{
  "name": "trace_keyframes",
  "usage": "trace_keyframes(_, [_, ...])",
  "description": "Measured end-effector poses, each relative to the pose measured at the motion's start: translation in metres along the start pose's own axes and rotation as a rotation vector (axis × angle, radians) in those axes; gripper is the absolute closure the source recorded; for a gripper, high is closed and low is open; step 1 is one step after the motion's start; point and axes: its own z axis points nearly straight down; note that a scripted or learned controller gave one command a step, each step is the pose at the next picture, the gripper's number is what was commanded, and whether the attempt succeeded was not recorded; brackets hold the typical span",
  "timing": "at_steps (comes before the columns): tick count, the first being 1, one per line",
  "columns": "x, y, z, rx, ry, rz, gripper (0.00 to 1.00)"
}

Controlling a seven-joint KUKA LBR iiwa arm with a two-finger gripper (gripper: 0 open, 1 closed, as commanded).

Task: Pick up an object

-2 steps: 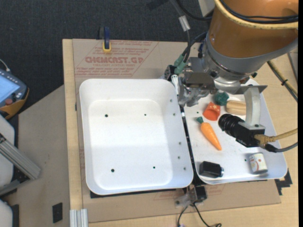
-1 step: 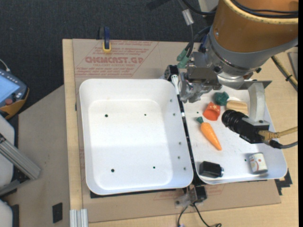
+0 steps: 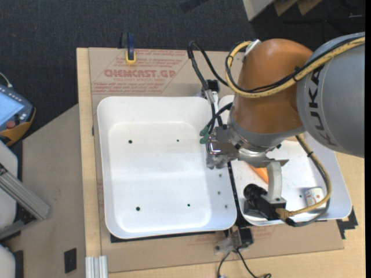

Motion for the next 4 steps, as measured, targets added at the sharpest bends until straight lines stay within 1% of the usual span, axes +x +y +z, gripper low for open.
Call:
trace_keyframes(1, [-0.084, -0.002, -0.113, -0.030, 0.002, 0.005, 1.00])
trace_keyframes(2, [-0.033, -0.003, -0.126, -0.019, 0.005, -0.010, 1.00])
trace_keyframes(3, [-0.013, -0.004, -0.142, -0.019, 0.004, -0.007, 1.00])
trace_keyframes(4, [0.027, -0.004, -0.183, -0.021, 0.006, -0.009, 1.00])
